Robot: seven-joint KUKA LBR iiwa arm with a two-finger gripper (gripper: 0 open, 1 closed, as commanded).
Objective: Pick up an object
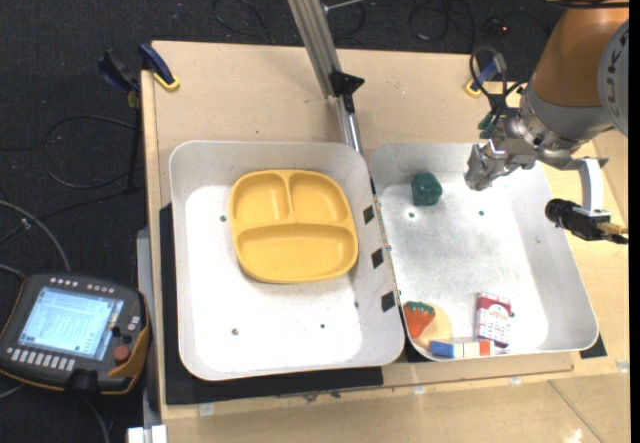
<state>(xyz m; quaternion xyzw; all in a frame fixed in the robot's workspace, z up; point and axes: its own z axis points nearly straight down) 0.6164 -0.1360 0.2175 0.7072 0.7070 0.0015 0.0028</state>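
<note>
Gripper (480,174): over right bin (560,261), finger state unclear.
Green object (427,189): just beside it, apart.

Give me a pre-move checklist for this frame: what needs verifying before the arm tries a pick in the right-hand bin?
1. Tool is over the right bin: ok.
2. Nothing between its tips already: cannot tell.
3. A target lies close: ok, the green object sits beside the tool, apart from it.
4. Green object stands free of neighbours: ok.
5. Other items crowd the near edge: not ok for an easy grasp; strawberry toy and small carton lie by the wall.
</note>
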